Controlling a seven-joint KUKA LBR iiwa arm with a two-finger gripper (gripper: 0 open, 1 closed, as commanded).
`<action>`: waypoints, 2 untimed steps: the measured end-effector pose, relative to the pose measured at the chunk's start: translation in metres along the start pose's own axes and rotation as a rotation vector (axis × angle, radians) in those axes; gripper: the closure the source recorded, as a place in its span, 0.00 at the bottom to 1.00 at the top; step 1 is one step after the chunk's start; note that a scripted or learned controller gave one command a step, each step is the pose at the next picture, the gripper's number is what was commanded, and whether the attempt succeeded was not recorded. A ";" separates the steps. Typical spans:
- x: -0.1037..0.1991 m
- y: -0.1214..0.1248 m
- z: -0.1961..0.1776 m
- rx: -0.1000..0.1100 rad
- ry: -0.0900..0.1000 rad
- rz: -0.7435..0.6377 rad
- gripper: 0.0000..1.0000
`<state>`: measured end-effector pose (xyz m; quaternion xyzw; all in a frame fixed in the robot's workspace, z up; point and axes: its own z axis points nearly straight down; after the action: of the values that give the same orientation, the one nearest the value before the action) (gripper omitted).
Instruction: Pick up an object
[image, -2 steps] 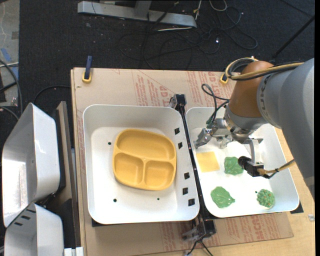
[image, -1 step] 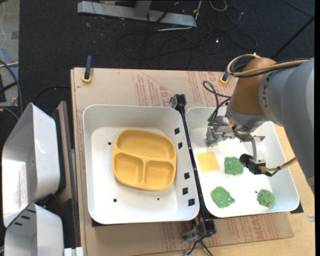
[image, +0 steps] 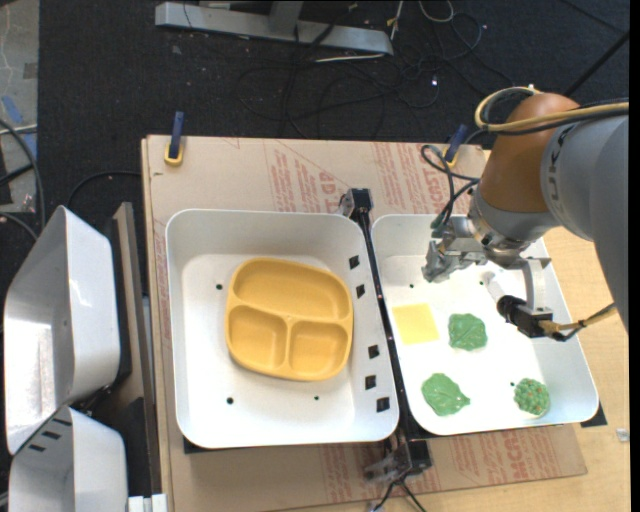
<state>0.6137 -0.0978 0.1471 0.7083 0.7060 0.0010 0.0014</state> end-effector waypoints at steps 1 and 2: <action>-0.001 -0.006 -0.044 0.001 0.000 -0.001 1.00; -0.001 -0.005 -0.069 0.000 0.000 -0.005 1.00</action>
<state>0.6084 -0.0987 0.2162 0.7064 0.7078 0.0011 0.0014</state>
